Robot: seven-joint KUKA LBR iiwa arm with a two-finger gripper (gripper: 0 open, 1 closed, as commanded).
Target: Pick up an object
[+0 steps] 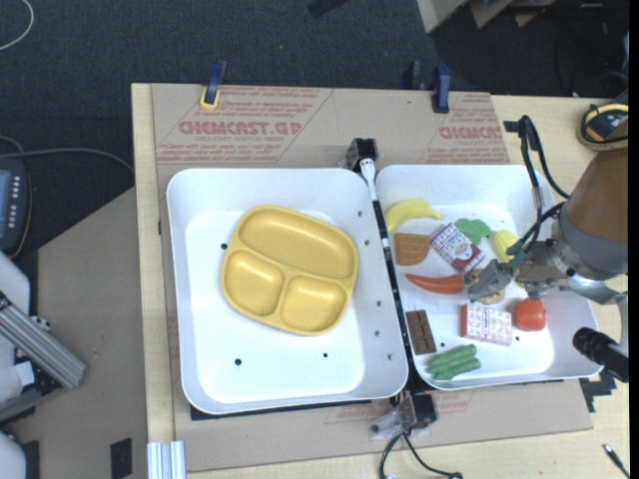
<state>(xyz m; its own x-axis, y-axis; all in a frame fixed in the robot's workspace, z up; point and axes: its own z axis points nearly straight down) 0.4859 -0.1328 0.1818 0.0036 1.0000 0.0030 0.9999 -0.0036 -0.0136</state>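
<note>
Scene: two shallow white bins sat side by side on the bench, the left bin (190, 267) bearing a yellow divided plate (290, 267) and the right bin (439, 176) crowded with toy food.

Arm: the grey arm with its orange band (602, 208) reached in from the right, low over the right bin.

Gripper: the gripper (496, 275) hung among the items near the bin's middle; whether it was open, closed or gripping could not be told, as the tip blurred into the clutter beneath it.

Candidates: a red chili pepper (436, 283) lay just beside the gripper's tip, a red-and-white packet (488, 322) just below it, a tomato (530, 313) near the wrist.

Others: a banana (411, 212), a brown cracker (410, 247), a printed carton (456, 245), a chocolate bar (419, 330) and green beans (454, 360) rested further off.

Progress: every item appeared to lie on the bin floor; nothing was seen lifted.

Left to do: by the look of it, a secure grasp and a lift clear of the bin.
</note>
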